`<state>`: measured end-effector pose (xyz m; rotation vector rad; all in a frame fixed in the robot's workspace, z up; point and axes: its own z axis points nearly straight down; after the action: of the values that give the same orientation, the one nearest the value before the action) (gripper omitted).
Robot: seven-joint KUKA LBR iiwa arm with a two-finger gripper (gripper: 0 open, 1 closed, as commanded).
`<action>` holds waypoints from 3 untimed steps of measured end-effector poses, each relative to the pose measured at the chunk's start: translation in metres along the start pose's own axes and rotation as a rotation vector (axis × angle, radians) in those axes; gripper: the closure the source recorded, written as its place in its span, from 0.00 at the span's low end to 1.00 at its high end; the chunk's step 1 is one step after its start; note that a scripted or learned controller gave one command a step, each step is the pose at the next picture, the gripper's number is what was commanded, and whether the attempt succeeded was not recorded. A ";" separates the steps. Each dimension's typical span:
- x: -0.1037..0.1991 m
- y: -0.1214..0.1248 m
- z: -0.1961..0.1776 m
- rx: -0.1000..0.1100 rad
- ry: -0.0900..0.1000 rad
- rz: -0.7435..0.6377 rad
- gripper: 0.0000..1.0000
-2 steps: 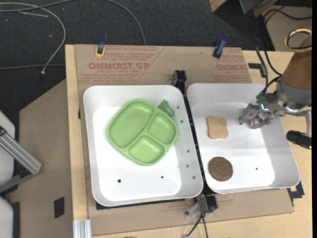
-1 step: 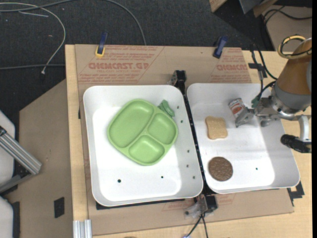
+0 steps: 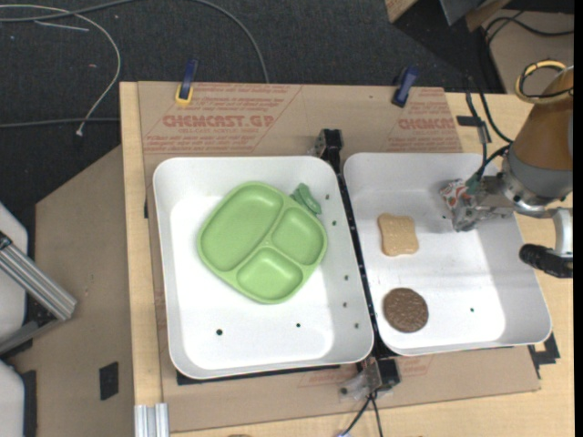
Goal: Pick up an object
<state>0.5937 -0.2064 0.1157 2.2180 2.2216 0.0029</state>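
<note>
So the claw (image 3: 462,209) hangs over the right bin (image 3: 510,321), near the tan cracker (image 3: 398,235). Can't tell its state. The brown cookie (image 3: 405,309) sits apart.

Both bins (image 3: 182,271) are white. The divided plate (image 3: 260,242) at frame centre-left is light green. At right, the cracker (image 3: 398,236) is tan and the round cookie (image 3: 405,309) speckled brown.

Probably lab: clamped cardboard bench (image 3: 228,107), loose cables (image 3: 100,35)

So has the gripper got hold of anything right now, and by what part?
Nothing is held. The gripper sits in the right bin, apart from the tan bread slice and the brown patty, which both lie on the bin floor.
</note>
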 end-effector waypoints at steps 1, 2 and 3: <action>0.003 0.001 -0.044 -0.002 -0.001 0.000 1.00; 0.003 0.001 -0.109 -0.005 -0.002 0.001 1.00; 0.003 0.001 -0.115 -0.001 -0.001 0.001 1.00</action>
<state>0.5947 -0.2030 0.2310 2.2180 2.2204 0.0026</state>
